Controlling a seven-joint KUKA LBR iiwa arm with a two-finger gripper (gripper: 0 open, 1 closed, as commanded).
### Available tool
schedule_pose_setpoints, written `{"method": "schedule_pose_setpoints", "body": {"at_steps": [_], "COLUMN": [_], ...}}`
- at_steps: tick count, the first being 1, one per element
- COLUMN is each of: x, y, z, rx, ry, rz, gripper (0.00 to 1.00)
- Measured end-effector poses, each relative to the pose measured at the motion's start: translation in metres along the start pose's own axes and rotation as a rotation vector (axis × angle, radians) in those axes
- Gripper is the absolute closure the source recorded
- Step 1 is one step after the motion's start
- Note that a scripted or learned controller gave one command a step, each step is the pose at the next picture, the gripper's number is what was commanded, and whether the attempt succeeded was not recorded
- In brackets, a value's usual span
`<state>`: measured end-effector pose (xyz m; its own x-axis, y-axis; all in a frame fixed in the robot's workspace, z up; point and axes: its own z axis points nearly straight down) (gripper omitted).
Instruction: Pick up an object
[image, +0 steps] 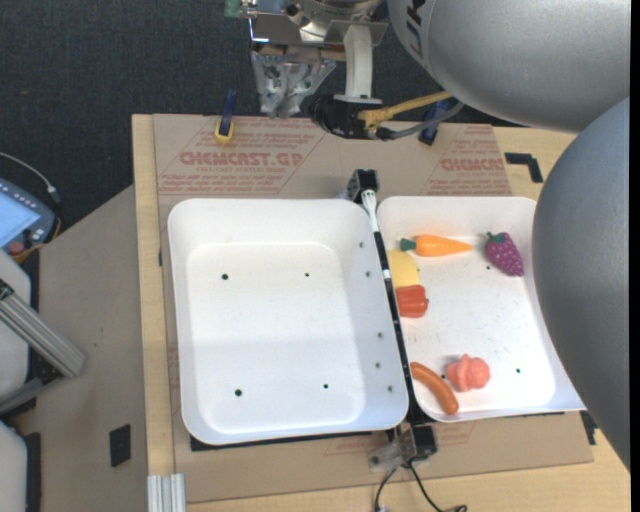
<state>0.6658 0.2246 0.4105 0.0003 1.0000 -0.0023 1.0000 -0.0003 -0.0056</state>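
Bench (150, 300); end effector (285, 95) raised beyond bins.

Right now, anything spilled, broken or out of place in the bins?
Nothing stands out. The carrot, grapes, yellow piece, red pepper, sausage and pink toy all lie inside the right bin, none over its rim.

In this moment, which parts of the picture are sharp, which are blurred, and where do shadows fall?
Camera view: the toys in the right bin, such as the carrot and grapes, are sharp; the grey arm, close to the lens, is soft; a faint shadow darkens the left bin floor's upper half.
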Motion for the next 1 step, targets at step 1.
{"method": "schedule_pose_setpoints", "body": {"at_steps": [1], "x": [0.0007], "y": [0.0002], "z": [-0.0451], "rx": [-0.013], "ry": [0.005], "rz": [-0.003], "gripper": [1.0]}}
